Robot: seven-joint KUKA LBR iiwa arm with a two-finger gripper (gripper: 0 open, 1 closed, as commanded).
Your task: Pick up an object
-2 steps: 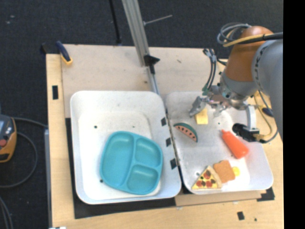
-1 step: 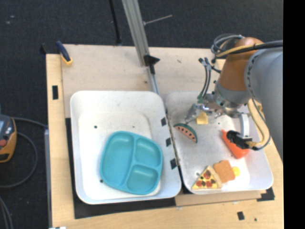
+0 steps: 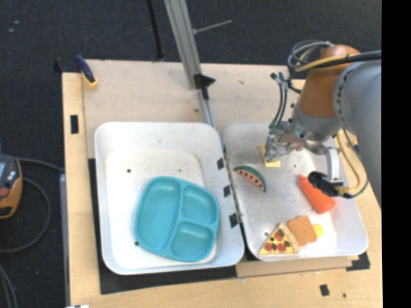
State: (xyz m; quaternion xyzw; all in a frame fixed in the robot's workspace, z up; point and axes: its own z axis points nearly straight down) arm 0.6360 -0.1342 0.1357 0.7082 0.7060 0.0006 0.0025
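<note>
Camera view shows our gripper [image 3: 275,151] low in the right bin [image 3: 350,239], down at a small pale yellow block [image 3: 272,162] near the bin's upper left. We cannot tell whether the jaws are apart or together. We judge this the grasp step: next we need a firm close on the block, then a straight lift. Nearby lie a watermelon slice [image 3: 250,178], a carrot [image 3: 316,194], a pizza slice [image 3: 280,241] and a biscuit [image 3: 302,229]. The left bin [image 3: 119,140] holds a blue tray [image 3: 177,217].
</note>
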